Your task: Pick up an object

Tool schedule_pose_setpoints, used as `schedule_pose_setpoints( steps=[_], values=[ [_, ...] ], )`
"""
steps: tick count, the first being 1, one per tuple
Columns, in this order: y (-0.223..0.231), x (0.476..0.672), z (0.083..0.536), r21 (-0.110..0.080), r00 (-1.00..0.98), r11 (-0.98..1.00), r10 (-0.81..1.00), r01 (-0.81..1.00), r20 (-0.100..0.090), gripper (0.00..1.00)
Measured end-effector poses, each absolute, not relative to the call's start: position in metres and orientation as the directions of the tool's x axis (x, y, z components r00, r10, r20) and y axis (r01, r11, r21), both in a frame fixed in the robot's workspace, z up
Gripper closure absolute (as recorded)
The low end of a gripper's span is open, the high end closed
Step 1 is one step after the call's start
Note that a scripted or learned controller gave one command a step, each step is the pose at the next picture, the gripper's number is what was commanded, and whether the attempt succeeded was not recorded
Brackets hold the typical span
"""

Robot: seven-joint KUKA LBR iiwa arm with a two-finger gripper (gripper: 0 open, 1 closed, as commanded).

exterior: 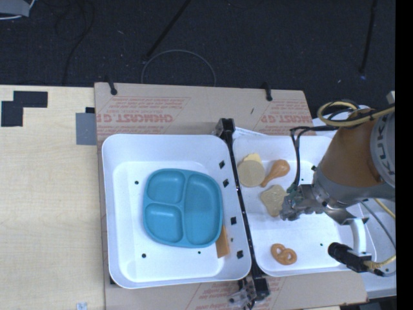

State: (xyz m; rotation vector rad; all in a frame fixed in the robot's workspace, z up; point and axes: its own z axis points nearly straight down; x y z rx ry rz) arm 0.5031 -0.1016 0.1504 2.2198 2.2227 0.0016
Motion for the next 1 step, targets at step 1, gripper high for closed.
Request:
schedule_pose_setpoints(
  steps=[1],
  values=[
    [-0.1033,0.5055,0.1924,0.001,0.0,0.0,1.0,1.0,0.0,1.0]
  ],
)
